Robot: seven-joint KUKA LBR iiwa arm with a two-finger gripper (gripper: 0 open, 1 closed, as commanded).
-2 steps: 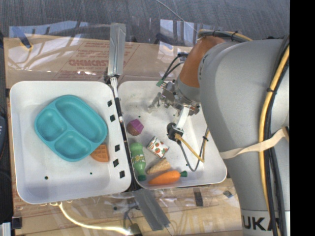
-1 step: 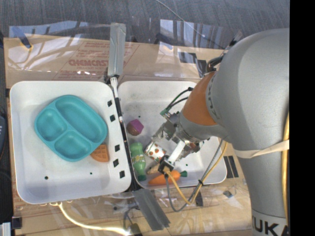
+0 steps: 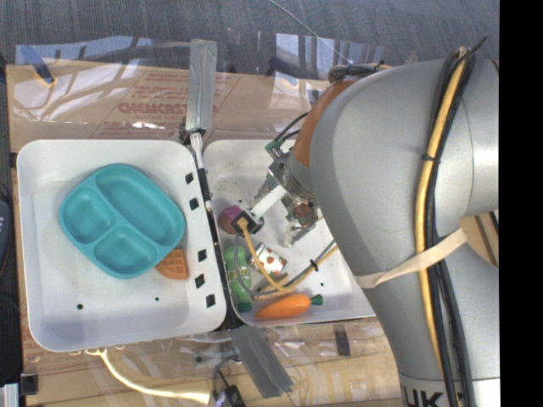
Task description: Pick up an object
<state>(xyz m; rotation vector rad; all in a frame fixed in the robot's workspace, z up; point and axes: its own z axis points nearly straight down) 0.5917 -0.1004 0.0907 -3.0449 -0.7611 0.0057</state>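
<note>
Gripper (image 3: 299,212) sits low in the right bin (image 3: 227,166), under the grey arm (image 3: 382,185). Can't tell its grip state. Carrot (image 3: 284,307) lies along the near wall, purple piece (image 3: 229,220) by the divider. Left bin (image 3: 42,295) has a teal plate (image 3: 119,219) (waffle (image 3: 172,266) touching its edge).

Orange carrot (image 3: 284,307) lying flat along right bin (image 3: 233,166) near edge (green tip pointing right); purple ball (image 3: 229,220) by left wall.
</note>
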